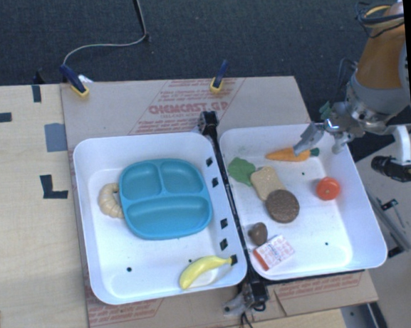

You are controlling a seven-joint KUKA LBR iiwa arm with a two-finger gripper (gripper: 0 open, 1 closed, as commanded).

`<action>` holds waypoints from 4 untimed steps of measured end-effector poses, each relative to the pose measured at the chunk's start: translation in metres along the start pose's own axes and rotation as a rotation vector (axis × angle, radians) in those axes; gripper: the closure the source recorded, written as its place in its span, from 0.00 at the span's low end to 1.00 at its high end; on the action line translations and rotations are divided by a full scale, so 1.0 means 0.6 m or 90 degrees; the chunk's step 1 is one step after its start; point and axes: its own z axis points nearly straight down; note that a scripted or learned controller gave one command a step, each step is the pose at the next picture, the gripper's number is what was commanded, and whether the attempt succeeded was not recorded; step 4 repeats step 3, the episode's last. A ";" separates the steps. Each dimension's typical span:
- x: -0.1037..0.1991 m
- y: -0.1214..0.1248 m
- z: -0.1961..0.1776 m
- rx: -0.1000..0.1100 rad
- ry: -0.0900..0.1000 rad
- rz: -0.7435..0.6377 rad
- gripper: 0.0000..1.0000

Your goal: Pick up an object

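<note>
While looking this one over, found the gripper [309, 143] down low by the back right of the right bin [356, 253], just beside the thick end of the carrot [289, 155], maybe touching it. Couldn't tell whether clenched or released, too small and blurry from up there, so no calling it a grasp. Saw the carrot lying flat on the bin floor near the back wall, not lifted at all. Found the rest of that bin lying loose too: green piece [240, 169] just left of the carrot, tan slab [266, 181], brown disc [283, 206] below that, red ball [327, 188] off to the right, small brown lump [257, 232] and red-and-white packet [273, 252] near the front. Over in the left bin [101, 276], spotted a blue divided plate [165, 197], a banana [204, 270] near the front edge, and a beige lump [109, 200] tucked against the plate's left side. Judged the task as barely started: gripper down by a likely target, nothing lifted. Left to do, at a guess: close on the carrot or whatever else, get a firm hold, raise it clear of the bin. Wouldn't bet on that tapering shape staying put.
</note>
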 end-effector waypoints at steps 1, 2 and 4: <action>0.121 -0.110 0.216 0.000 0.001 0.000 0.00; 0.121 -0.109 0.201 0.000 0.001 0.000 1.00; 0.250 -0.054 0.058 -0.001 0.001 -0.001 1.00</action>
